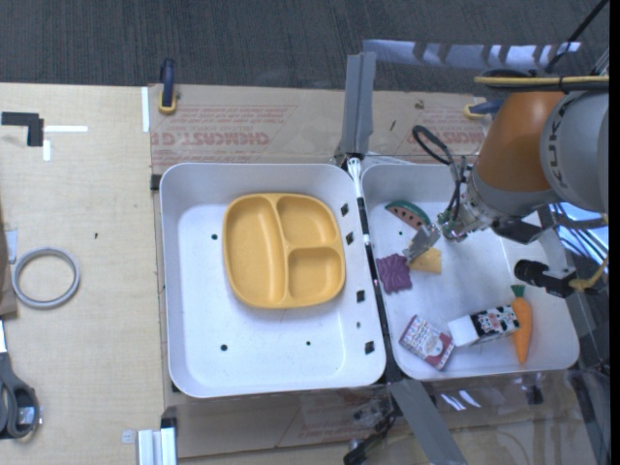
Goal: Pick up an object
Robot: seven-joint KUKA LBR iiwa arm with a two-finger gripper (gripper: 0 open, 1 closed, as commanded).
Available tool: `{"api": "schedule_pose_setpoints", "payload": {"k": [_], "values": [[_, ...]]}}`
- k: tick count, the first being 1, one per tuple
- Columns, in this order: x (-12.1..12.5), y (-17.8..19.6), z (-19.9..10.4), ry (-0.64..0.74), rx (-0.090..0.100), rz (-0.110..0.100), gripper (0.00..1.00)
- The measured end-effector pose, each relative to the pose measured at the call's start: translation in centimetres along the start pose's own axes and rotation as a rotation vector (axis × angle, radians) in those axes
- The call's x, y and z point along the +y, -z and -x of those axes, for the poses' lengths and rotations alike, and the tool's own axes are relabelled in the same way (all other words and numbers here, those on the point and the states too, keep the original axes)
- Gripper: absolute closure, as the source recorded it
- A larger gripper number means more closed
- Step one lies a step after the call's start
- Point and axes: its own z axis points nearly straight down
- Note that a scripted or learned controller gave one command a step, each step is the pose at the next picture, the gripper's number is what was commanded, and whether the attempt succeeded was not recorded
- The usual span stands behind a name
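Just hand (422, 247) over cheese wedge (429, 260)

A single fixed camera looks down from above the surface (87, 192) at a slant, its near edge at the bottom and dark floor (242, 17) at the far top. It sits far enough back to take in both white bins whole: the left bin (184, 289) mid-frame, the right bin (484, 279) toward the right, where the arm (542, 143) enters.
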Motion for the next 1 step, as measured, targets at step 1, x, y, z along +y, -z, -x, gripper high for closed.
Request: {"api": "schedule_pose_setpoints", "payload": {"k": [1], "values": [[4.91, 3.87, 3.21, -0.492, -0.002, 0.000, 0.00]]}}
